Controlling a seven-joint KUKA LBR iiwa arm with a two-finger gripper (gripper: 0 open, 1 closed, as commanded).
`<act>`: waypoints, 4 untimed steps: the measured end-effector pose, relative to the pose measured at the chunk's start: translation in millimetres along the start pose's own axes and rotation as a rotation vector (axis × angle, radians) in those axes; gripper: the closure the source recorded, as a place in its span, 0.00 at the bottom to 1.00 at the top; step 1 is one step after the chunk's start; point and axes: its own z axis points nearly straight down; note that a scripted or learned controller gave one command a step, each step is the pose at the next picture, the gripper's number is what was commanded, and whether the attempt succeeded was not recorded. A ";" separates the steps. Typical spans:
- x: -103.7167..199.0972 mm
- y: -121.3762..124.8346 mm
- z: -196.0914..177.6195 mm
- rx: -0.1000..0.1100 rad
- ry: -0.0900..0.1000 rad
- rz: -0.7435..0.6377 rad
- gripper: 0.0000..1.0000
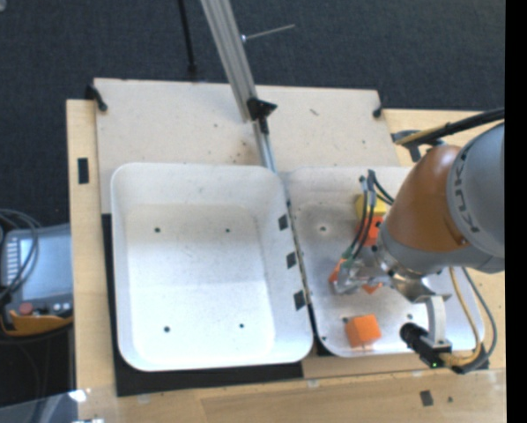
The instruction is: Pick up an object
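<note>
An orange block lies near the front edge of the right bin. A yellow object sits farther back in that bin, partly hidden behind the arm's orange band. My gripper hangs low over the middle of the right bin, just behind and left of the orange block. Something small and orange-red shows at its tip, but the view does not show what it is or whether it is held.
The left bin stands beside the right one, their walls meeting at the middle. A slanted metal rail rises from the back of the bench. Cables and a black fitting trail at the right bin's front right corner.
</note>
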 end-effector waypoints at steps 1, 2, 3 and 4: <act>-11.4 4.9 -54.6 -0.001 -0.003 -0.008 1.00; -12.2 7.6 -108.4 -0.002 -0.002 -0.012 1.00; 49.4 6.7 -106.2 0.005 0.001 -0.016 1.00; 105.9 9.6 -95.8 0.009 0.000 -0.015 1.00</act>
